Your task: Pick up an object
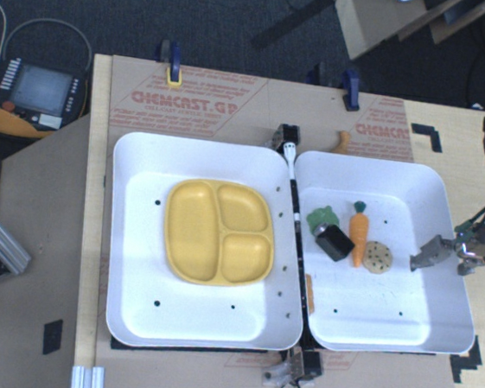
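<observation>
Objects for picking are gathered in the right bin (383, 331), a shallow white tray of smooth plastic with rounded corners. Nearest the camera within the group, a round, flat cookie (379, 257) with dark specks is seen just right of a carrot. The carrot (359, 232) is slim, orange and tapered, topped by a small green tuft at its far end, and is laid lengthwise. Against its left side a small black block (334, 242) with rounded edges is set at a slant, and just beyond that a lumpy green piece (320, 216) is found, touching or nearly touching the block.

At the bin's right rim the hand (431, 253) is seen, grey and metallic, well apart from the cluster; nothing is seen held in it, and whether it is parted or closed cannot be told.

In the left bin (185, 313), of the same glossy white plastic, a yellow plate (219, 230) is placed near the middle. It is rounded-square in outline and is divided into three compartments by raised ridges.

Both bins are carried side by side on the bench (236, 101), a flat brown board printed with red lettering. At its far edge two blue clamps (174, 59) are fixed. Beyond the bench's left corner a handheld pendant (37, 91) with a dark screen is seen on the carpet.
</observation>
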Controlling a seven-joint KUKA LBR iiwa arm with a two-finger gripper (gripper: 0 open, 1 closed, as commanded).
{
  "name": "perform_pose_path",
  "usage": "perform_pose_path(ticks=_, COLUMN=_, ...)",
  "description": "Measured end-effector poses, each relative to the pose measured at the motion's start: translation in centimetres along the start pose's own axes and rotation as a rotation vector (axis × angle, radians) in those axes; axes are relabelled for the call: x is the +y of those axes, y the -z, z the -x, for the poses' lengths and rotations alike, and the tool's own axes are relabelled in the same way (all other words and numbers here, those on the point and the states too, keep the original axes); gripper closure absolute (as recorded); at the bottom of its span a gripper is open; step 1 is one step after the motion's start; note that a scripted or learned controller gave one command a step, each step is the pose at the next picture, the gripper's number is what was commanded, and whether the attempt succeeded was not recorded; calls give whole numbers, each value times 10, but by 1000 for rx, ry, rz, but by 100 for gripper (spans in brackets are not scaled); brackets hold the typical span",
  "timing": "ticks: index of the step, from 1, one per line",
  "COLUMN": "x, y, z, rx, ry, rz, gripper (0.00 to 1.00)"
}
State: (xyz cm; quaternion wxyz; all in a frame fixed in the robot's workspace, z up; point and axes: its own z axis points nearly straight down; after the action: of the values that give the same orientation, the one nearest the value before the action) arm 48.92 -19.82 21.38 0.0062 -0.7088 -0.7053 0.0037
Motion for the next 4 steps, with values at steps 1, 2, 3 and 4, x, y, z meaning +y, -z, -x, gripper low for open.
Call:
perform_pose_path(ticks=1, x=3, y=7, z=-1, rx=-4, ry=5, rz=14, gripper=0)
perform_pose_path(ticks=2, x=9, y=-48, z=-10, rx=-1, ry=5, rz=9, gripper=0)
perform_pose_path(ticks=3, x=14, y=-102, z=-19, rx=0, ry=6, rz=8, gripper=0)
perform_pose_path(ticks=4, x=14, y=-131, z=-20, rx=-1, ry=5, rz=9, gripper=0)
